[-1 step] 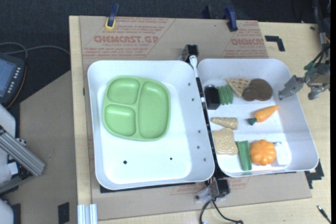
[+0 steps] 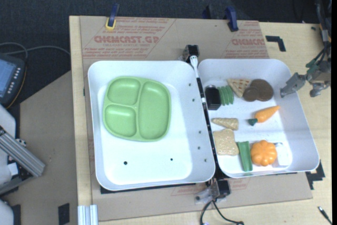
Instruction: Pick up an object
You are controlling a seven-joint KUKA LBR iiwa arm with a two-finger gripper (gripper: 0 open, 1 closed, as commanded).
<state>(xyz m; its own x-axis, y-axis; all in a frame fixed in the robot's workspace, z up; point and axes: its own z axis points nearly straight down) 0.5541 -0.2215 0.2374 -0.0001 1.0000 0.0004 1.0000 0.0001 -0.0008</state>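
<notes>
The pincer hangs at the right rim of the right bin, just outside the bin wall, and it holds nothing. I see two grey fingers spread apart from each other, so I judge it open, with only air between them.

All the things to pick lie in the right bin, so I take the pincer as the landmark. The nearest thing is the brown cookie, which lies to the left of the pincer, near it and almost at the same height in the view. The carrot lies to the left and a little toward the front edge of the tabletop; its long axis runs at a slant, with the orange tip pointing up toward the pincer and the green end away from it. The orange pumpkin is further to the front, well apart from the pincer. The left bin holds a green divided plate, far to the left.

I think the coming move is a short travel to the left over the bin wall, then down. For the carrot, the fingers should close across its slanted axis, not along it.
</notes>
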